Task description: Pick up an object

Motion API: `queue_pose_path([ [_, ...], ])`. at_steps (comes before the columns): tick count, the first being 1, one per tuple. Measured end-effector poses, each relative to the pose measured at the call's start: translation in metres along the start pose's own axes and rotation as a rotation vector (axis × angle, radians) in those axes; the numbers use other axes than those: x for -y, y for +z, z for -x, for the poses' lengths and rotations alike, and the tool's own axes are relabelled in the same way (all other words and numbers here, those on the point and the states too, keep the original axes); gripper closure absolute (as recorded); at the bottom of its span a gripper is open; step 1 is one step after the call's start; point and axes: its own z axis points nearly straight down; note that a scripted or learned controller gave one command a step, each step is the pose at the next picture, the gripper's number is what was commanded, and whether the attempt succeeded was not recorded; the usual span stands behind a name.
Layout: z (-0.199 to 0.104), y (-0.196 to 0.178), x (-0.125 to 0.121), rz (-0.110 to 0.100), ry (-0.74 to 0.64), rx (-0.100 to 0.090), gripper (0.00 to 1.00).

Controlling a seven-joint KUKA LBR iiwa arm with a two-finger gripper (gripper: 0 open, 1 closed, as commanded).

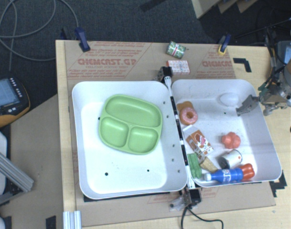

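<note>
Pink donut (187, 114), snack packet (200, 144) beside, end effector (257, 105) apart

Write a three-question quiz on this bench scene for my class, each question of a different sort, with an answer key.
1. True or false: the green divided plate lies in the left bin.
2. Which touches the blue bottle: A) pink donut, B) orange object?
3. Fill in: the gripper is over the ___ bin.

Key: 1 true; 2 B; 3 right.

A small green can (175, 49) lies on the bench (69, 128) beyond the bins.
</note>
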Motion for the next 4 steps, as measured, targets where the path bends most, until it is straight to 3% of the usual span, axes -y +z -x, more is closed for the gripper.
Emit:
queue_pose_path([
  [1, -0.007, 0.118, 0.026, 0.0, 0.0, 0.0, 0.0],
  [2, -0.052, 0.119, 0.074, -0.001, 0.0, -0.001, 0.0],
  [3, -0.029, 0.118, 0.032, 0.002, 0.0, 0.001, 0.0],
  [4, -0.03, 0.107, 0.031, 0.006, 0.0, 0.002, 1.0],
])
